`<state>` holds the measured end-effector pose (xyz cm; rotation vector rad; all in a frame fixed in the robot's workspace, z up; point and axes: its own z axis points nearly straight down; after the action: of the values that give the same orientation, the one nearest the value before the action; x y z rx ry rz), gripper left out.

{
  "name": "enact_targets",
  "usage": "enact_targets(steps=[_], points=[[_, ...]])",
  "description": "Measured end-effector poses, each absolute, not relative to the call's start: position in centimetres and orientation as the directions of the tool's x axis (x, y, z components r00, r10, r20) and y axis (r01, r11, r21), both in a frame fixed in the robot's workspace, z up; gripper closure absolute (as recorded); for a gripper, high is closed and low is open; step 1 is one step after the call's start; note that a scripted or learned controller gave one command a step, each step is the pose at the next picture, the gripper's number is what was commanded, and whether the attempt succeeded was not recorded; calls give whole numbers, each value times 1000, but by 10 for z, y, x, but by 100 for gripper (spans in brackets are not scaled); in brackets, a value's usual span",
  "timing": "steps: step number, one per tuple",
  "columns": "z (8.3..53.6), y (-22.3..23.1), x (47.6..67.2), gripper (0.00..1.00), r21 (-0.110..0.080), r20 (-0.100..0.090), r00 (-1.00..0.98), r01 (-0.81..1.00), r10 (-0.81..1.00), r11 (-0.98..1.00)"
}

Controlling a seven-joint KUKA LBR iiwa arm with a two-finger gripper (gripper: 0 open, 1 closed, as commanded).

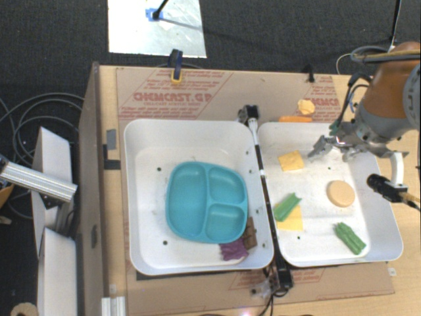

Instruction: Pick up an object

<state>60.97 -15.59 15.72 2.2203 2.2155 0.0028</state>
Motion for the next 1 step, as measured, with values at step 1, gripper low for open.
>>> enact_targets(steps=[1], points=[[80,-99,595,0,-4,3,-7,1000,1000,7]])
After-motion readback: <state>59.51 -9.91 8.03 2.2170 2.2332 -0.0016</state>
